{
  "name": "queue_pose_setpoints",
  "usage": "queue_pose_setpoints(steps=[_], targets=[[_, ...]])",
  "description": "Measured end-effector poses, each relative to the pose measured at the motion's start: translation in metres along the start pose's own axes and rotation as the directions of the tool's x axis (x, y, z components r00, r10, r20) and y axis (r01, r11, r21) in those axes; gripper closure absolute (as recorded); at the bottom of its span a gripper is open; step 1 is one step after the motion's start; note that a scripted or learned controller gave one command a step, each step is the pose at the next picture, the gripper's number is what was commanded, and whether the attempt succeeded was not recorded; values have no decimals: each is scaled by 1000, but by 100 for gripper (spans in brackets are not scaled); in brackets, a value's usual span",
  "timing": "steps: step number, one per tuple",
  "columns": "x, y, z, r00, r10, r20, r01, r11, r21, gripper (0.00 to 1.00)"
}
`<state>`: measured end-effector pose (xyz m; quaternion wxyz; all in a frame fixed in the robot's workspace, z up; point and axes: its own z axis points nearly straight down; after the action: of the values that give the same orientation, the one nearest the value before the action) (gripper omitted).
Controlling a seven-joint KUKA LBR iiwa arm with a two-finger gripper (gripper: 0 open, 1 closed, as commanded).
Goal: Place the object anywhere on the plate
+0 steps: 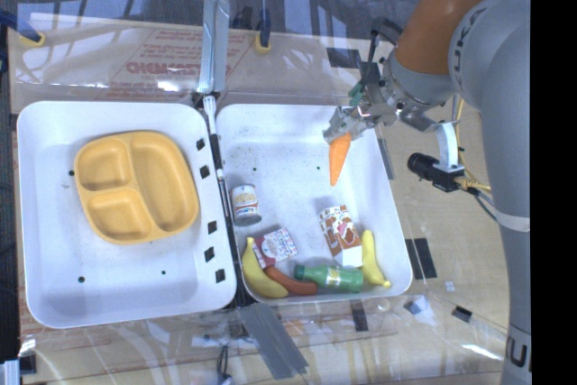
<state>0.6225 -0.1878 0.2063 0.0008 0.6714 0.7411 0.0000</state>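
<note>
The gripper hangs over the upper right part of the right bin with its fingers clenched on the thick top end of a toy carrot, which dangles point-down and looks to be clear of the bin floor. The yellow divided plate sits in the left bin, well apart from the carrot, across the raised rims where the two bins meet. The step in hand, as I judge it, is the carry: the carrot should go leftward high enough that its hanging tip clears that double rim (the tip, not the fingers, is the lowest point). Since the grip is only on one end, a smooth, unhurried sweep should keep it from swinging or slipping. Over the plate, lowering until the tip nearly touches before letting go should stop it from bouncing out; aiming for the large compartment gives most margin. The can, cartons, bananas and green bottle lie low in the right bin, off the likely path
</note>
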Motion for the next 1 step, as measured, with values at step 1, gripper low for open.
queue_pose_setpoints(steps=[1], targets=[[-11,-41,69,984,181,-1,-181,984,3,100]])
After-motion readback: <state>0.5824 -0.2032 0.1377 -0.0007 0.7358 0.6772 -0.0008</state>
